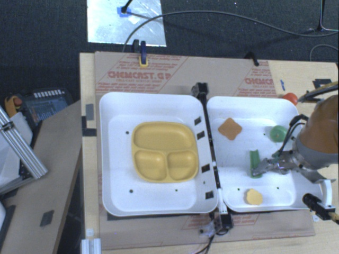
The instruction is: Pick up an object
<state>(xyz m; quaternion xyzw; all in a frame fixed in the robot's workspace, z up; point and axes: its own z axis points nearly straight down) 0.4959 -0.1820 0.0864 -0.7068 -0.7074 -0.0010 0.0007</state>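
In the right bin (pixel 239 106) lie a small green block (pixel 254 160), an orange-brown flat piece (pixel 230 128), a green ball (pixel 277 134) and a yellow round piece (pixel 253 197). My gripper (pixel 261 167) reaches in from the right, low over the bin floor. Its tip sits against the lower right end of the green block and covers part of it. The arm's orange band (pixel 322 126) rises behind it at the right edge.
The left bin (pixel 114 115) holds a yellow divided plate (pixel 162 151). A black divider with clips (pixel 206 142) runs between the bins. A red-orange object (pixel 290 97) sits just outside the right bin's far corner. Cables cross the dark floor behind the bench.
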